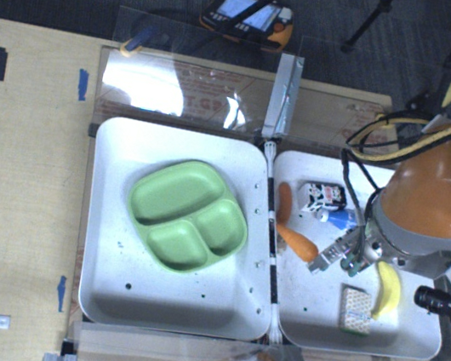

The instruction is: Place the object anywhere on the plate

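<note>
Arm poised over the right bin (404, 341); green divided plate (188, 215) in the left bin (98, 265).

The gripper (341, 258) hangs just right of the carrot (296, 243), with the banana (386, 292) on its other side and a sponge (355, 310) below. Whether its fingers are parted, or touch anything, cannot be told. The plate lies well apart, across the divider.

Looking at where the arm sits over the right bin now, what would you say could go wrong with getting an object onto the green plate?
1. The gripper hovers among crowded items: carrot, banana and sponge lie close, so it may nudge or grab the wrong one.
2. The carrot lies near the divider beside a hot dog, leaving little finger room.
3. The green plate sits in the other bin, so a weak grasp could drop the object crossing over.
</note>
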Action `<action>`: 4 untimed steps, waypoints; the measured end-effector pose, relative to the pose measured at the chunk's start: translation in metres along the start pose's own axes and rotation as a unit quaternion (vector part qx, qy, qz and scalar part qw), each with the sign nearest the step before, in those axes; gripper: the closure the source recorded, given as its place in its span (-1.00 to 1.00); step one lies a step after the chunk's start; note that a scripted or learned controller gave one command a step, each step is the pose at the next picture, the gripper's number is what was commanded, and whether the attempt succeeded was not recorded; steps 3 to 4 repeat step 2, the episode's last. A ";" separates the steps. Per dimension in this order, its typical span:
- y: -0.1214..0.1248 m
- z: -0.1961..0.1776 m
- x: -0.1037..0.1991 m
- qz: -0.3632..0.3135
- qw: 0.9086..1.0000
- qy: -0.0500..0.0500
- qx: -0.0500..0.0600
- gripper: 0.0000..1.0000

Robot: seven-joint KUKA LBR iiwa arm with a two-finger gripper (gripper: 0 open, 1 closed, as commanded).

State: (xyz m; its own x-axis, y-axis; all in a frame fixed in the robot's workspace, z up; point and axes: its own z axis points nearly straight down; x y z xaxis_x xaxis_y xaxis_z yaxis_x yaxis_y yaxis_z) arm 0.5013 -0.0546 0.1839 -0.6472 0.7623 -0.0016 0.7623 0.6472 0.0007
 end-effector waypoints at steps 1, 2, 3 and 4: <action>0.068 -0.043 0.025 -0.029 1.000 0.001 0.000 1.00; 0.174 -0.007 0.052 0.079 0.997 0.000 -0.001 1.00; 0.174 -0.007 0.052 0.079 0.997 0.000 -0.001 1.00; 0.174 -0.007 0.052 0.079 0.997 0.000 -0.001 1.00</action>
